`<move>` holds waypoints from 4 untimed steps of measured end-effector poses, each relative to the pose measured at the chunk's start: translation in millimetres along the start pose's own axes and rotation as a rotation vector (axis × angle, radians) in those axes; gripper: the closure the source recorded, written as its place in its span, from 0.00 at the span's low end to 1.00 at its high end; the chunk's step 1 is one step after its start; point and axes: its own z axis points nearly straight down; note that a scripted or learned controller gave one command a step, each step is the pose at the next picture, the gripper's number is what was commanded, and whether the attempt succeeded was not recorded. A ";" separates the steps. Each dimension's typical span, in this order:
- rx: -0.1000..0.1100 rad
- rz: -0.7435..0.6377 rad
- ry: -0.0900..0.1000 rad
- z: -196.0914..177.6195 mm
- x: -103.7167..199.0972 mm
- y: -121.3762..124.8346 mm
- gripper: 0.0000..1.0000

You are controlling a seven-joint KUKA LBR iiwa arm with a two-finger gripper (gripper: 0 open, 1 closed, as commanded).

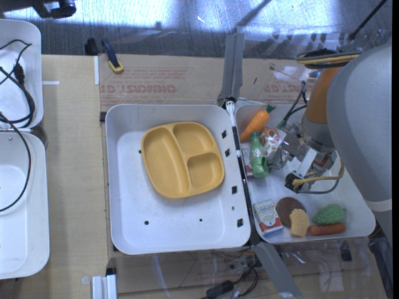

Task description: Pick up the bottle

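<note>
The left bin (pixel 124 185) offers open floor all round the yellow divided plate (pixel 182 158), widest along its near edge. The right bin (pixel 358 210) is crowded: the green bottle (pixel 257 156) lies hard against the dividing wall, a carrot (pixel 256 123) just behind it, a small carton (pixel 266 216) (with other toy foods) in front, and the arm (pixel 358 123) covers what seems the rest

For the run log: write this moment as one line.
claw: low in right bin | green bottle: lying beside claw, not gripped | left bin: yellow plate
</note>
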 end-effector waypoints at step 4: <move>-0.124 0.212 0.075 -117.0 51.5 7.0 0.00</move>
